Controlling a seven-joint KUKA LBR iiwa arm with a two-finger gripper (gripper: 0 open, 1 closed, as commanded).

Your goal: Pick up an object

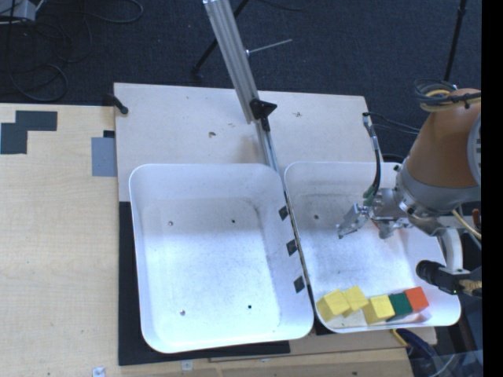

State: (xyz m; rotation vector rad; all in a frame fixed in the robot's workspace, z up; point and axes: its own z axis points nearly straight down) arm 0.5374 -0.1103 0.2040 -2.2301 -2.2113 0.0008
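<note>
Near edge of the right-hand shallow white plastic bin (pixel 330 199) — a row of small blocks lies along its near wall. From the left: two pale yellow cubes (pixel 343 301) touching each other near the bin's near-left corner, a third yellow cube (pixel 380 308) just beside them, then a dark green block (pixel 400 303), then an orange-red block (pixel 416 297) close to the near-right corner. All sit flat on the bin floor, packed close along one line.

Farther back over the same bin, the two-finger metal gripper (pixel 351 222) hangs above the bare middle of the floor, pointing toward the divide between the bins. Nothing lies between its fingers; whether they stand apart or together I cannot tell from this slant. The blocks lie well apart from it, toward the near edge — none touches it.

Behind the gripper, the arm's orange band (pixel 442 144) and grey wrist come in over the bin's right wall.

The left-hand shallow white plastic bin (pixel 157 210) lies alongside, its wall meeting the right bin's wall at the centre.

At the far side, a ribbed aluminium rail (pixel 234 57) rises at a tilt from the pale bench board (pixel 181 120) behind the bins.
</note>
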